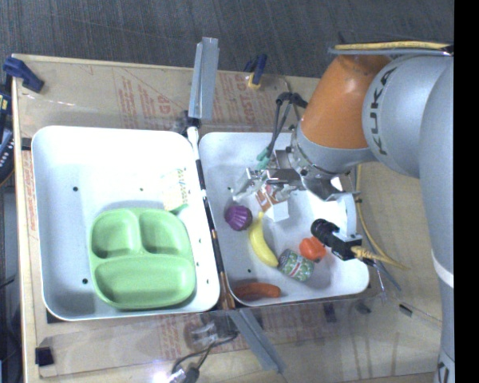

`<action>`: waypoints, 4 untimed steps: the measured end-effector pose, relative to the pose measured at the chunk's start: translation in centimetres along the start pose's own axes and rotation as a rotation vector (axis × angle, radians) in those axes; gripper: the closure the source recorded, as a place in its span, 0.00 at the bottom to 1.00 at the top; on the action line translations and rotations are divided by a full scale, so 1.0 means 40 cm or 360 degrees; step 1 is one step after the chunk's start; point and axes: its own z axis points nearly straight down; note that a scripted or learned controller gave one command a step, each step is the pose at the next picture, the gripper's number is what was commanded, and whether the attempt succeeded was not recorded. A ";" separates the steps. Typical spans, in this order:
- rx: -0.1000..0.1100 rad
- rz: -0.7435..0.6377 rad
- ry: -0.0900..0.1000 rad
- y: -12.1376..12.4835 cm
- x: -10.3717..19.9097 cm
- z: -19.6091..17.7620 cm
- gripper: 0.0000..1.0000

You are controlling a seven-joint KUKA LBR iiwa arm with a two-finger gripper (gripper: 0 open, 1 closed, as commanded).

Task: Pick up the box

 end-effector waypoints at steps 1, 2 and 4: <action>-0.0008 -0.0064 -0.0005 0.129 -0.088 0.293 0.00; -0.0026 -0.0218 -0.0007 0.264 -0.105 0.307 0.00; -0.0021 -0.0258 -0.0032 0.051 -0.021 0.315 0.00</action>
